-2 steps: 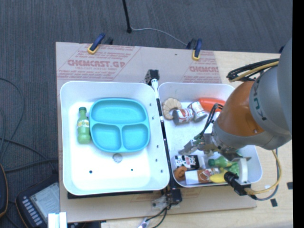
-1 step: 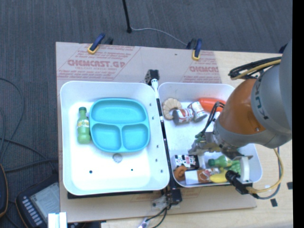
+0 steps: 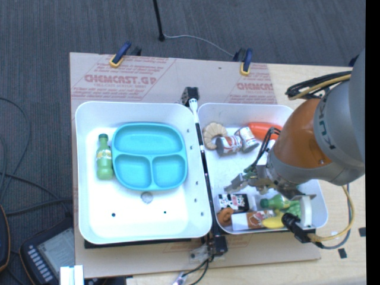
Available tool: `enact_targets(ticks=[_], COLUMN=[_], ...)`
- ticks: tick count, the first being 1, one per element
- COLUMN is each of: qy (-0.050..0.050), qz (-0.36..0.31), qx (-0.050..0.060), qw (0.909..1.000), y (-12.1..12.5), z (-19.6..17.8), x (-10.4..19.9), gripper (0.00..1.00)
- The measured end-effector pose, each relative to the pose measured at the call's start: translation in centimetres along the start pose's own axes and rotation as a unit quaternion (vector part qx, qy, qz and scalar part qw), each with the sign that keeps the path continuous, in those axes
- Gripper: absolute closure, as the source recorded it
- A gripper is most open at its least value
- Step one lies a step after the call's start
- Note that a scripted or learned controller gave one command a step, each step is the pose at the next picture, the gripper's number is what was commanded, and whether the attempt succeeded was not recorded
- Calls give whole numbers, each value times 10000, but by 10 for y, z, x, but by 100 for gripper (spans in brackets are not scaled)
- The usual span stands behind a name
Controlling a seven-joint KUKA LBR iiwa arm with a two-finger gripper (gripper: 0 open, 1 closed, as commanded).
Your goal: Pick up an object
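The pincer [image 3: 252, 180] hangs low over the right bin [image 3: 300, 108], its fingers seemingly spread with nothing between them, though whether they are truly apart is hard to tell. Just below it toward the bin's near edge lies a heap of small toys [image 3: 261, 212], among them a green bottle [image 3: 280, 204] lying roughly crosswise. A croissant [image 3: 212, 132] sits farther back. In the left bin [image 3: 86, 159] rest a blue tray [image 3: 148, 156] and another green bottle [image 3: 105, 157].
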State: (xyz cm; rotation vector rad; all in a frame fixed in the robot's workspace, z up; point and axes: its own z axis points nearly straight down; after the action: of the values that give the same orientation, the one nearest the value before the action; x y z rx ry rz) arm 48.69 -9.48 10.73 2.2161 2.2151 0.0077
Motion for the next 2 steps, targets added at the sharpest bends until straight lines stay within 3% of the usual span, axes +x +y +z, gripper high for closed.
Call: enact_targets(ticks=[1, 2], qy=[5, 5], qz=[-1, -2], qx=[2, 3], qw=[10000, 10000], y=[0, 0], z=[-9, -9], x=[1, 1], gripper=[100, 0])
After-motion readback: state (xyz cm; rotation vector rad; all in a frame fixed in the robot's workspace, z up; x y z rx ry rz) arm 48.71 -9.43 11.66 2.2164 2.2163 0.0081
